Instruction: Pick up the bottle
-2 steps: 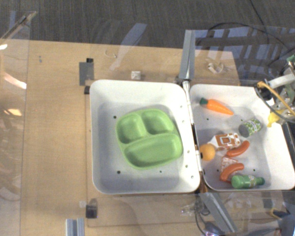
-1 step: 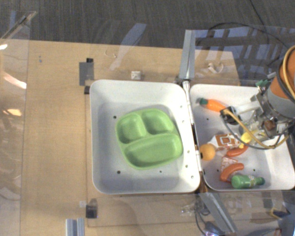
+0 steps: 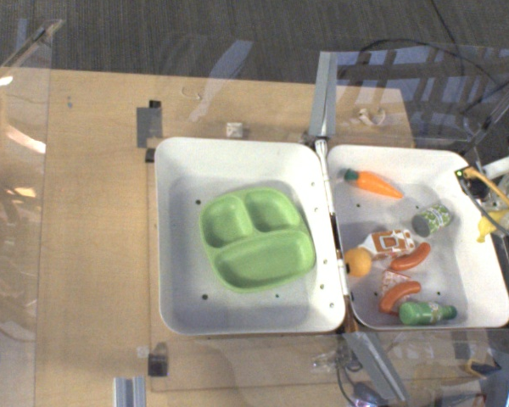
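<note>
Bottle (image 3: 426, 313): green, lying on its side in the right bin (image 3: 483, 299), close to the near wall, toward the near-right corner. Narrower end points right

Just up-left of it is a red-orange sausage (image 3: 399, 295), lying at a slant, its lower end right by the bottle's base; can't tell if they touch. A second sausage (image 3: 410, 257) sits further back, beside a small white and brown carton (image 3: 393, 242). An orange ball (image 3: 359, 262) is against the bin's left wall. A grey-green can (image 3: 431, 220) lies on its side near the middle of the bin, and a carrot (image 3: 371, 183) lies near the far-left corner, green tip to the left

Gripper (image 3: 496, 200): at the right edge of the view, over the right bin's right rim, with yellow bits and cabling around it. Partly cut off by the frame, so can't tell whether it's wide or narrow. Nothing visibly held. It's well apart from the bottle, which lies nearer the camera and further left

Left bin (image 3: 174, 253): holds one green three-compartment plate (image 3: 256, 237), roughly centred, slightly rotated

Both bins sit side by side on the wooden bench (image 3: 85, 227)
</note>
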